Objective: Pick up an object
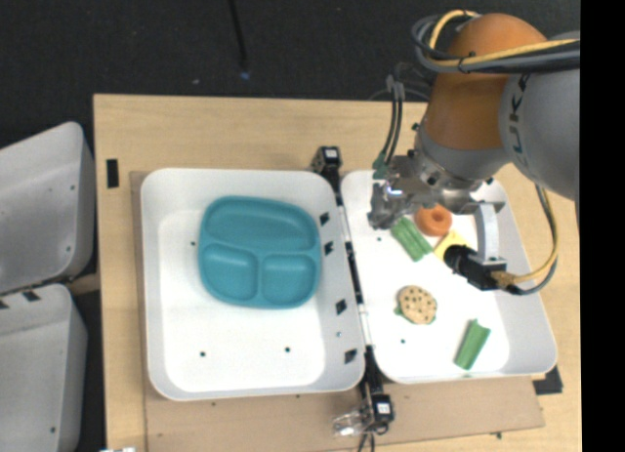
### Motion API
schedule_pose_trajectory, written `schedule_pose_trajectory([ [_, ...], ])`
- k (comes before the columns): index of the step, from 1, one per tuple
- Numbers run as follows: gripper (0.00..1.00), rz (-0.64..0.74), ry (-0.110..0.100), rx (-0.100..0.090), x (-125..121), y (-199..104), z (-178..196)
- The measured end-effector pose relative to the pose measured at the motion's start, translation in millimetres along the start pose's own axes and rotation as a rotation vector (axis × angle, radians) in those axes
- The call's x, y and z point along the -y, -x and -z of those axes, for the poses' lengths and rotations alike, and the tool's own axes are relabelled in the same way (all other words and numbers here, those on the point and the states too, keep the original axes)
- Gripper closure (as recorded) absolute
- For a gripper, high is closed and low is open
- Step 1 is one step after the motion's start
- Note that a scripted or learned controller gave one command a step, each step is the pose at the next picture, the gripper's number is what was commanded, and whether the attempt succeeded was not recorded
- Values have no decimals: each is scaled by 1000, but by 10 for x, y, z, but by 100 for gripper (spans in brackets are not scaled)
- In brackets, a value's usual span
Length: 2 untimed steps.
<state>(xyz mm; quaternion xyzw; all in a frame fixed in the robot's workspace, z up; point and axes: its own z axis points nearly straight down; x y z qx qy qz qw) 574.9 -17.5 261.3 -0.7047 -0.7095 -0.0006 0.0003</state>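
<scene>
My gripper (pixel 386 208) hangs low over the upper left part of the right bin (pixel 527 343), under the grey wrist and orange band. Just to its right and below lie a green stick (pixel 411 240), an orange round piece (pixel 433 221) and a yellow piece (pixel 452 242), bunched together. The gripper stands next to the green stick's upper end; I cannot tell whether it touches it. Lower in the bin a chocolate-chip cookie (pixel 417 305) lies flat. A second green block (pixel 472 344) rests near the bin's lower right.
The left bin (pixel 176 343) bears a teal divided plate (pixel 260 250) in its upper half. A black cable fitting (pixel 474 267) on the arm hangs over the right bin's middle. Wooden bench edges surround both bins.
</scene>
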Motion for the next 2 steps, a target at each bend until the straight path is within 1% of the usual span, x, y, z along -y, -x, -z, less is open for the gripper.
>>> schedule_pose_trajectory([
  [1, 100, -2, -1, 1, -7, -467, -142],
  [2, 100, 0, -2, 0, 55, -1018, -270],
])
